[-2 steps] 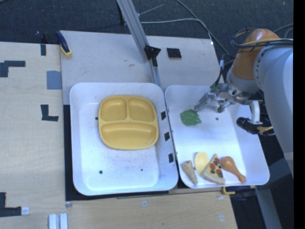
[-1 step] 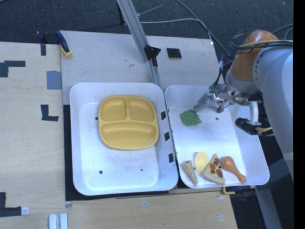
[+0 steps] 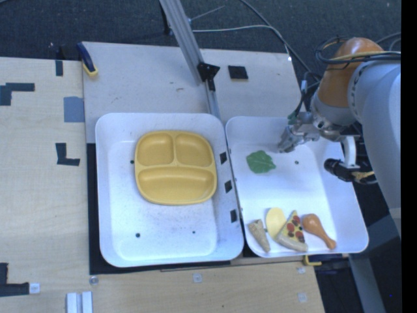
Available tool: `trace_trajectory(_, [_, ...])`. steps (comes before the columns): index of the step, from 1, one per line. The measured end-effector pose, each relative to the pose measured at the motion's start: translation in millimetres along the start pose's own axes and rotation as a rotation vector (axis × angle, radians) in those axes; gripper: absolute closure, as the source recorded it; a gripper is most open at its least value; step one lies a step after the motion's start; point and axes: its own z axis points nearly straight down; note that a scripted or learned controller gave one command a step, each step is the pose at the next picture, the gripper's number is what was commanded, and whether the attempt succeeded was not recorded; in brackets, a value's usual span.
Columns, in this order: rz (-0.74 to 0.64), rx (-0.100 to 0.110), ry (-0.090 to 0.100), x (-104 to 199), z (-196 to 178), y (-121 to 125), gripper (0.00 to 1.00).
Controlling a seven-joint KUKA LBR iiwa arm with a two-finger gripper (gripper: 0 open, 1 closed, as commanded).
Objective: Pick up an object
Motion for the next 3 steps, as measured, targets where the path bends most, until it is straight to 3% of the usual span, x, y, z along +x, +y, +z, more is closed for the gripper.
trace_trajectory(1, [0.001,-0.001,0.005,8.7,-57.0,-3.7,1.00])
trace_trajectory(3, [0.001,-0.002,0.004,-2.2,-156.2,3.7,1.00])
